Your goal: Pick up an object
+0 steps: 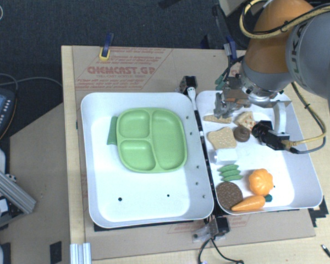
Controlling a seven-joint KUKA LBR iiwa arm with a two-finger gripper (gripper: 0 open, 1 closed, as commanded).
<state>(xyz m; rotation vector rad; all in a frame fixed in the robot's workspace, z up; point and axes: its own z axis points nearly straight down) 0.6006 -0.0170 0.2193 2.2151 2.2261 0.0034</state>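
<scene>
Two bins [93, 147], one green tray [152, 139]

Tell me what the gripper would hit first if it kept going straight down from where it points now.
Probably the flat tan cracker piece at the far end of the right bin: the gripper sits right over it. From this slanted view, the gap between them is hard to judge.

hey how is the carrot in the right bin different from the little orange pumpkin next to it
The carrot is long and tapered, lying on its side along the right bin's near edge; the pumpkin is round and squat, sitting just behind it. The carrot has a small green tip at its thick end, while the pumpkin shows a pale spot on top. The pumpkin looks bulkier and taller. Both are orange toy foods in the same bin.
</scene>
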